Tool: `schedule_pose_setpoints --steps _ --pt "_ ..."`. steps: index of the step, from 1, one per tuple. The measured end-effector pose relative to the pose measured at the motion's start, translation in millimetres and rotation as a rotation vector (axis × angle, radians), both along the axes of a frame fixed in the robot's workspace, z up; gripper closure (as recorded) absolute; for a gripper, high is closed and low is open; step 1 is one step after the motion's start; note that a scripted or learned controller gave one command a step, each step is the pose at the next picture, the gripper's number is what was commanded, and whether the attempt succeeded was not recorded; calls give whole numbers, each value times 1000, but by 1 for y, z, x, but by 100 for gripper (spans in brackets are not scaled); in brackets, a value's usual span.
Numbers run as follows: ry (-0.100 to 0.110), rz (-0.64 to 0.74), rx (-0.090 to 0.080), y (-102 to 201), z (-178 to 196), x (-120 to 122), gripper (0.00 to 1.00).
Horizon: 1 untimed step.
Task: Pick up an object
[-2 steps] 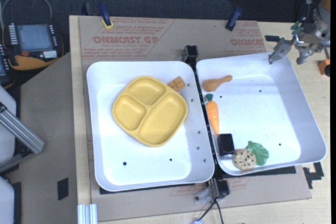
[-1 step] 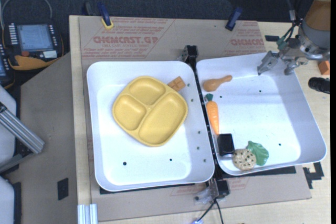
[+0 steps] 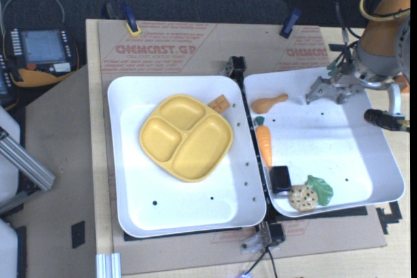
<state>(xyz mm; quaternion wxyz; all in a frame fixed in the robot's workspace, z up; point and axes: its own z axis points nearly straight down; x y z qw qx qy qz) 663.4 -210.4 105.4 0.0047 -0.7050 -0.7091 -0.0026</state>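
The left bin (image 3: 130, 205) holds a yellow plate (image 3: 186, 137) with three compartments, and a small tan block (image 3: 219, 103) lies touching the plate's upper right rim. A miss here is unlikely to matter, since the arm is not over this bin. In the right bin (image 3: 365, 172), a carrot (image 3: 263, 145) lies along the left wall, a drumstick (image 3: 268, 103) sits just above it, and a black block (image 3: 280, 178), a cookie (image 3: 301, 198) and a green leaf (image 3: 320, 188) cluster at the lower left corner. The gripper (image 3: 331, 92) hangs over the bin's upper right part, its fingers spread apart with nothing between them. The drumstick is the nearest candidate, yet it is still apart from the gripper. The risk is that the fingers close on bare floor, or clip the drumstick's thin end and push it toward the wall. The objects hugging the wall or crowded in the corner leave little room for a finger.
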Motion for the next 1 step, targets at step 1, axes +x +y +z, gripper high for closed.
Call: schedule_pose_setpoints --steps 1 --pt "-8 0 -10 -3 15 1 100"
